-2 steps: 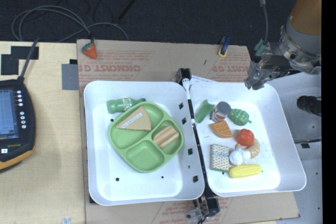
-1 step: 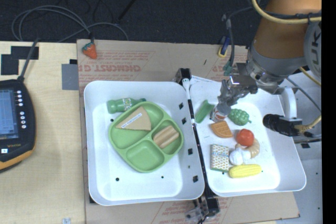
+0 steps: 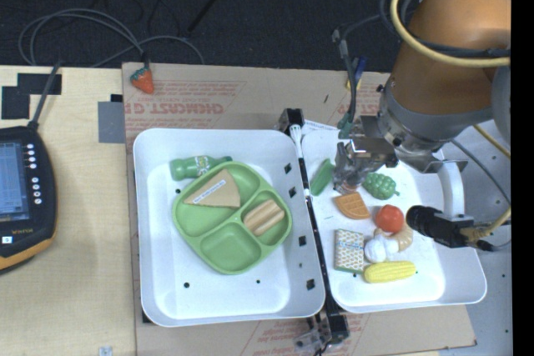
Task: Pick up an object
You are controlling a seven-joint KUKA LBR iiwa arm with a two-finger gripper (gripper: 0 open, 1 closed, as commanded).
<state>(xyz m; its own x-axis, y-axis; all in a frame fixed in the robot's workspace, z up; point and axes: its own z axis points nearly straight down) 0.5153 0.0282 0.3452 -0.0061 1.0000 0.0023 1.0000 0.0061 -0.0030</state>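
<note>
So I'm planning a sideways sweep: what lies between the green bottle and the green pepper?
In the camera view, between the green bottle and green pepper stands the bins' shared rim; the rest is bare white floor.

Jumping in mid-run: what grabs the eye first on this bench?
The big orange-banded arm looms over the right bin, its gripper low among toy foods: a yellow corn cob and a red tomato. In the left bin sits a green divided plate, a green bottle beside it.
</note>
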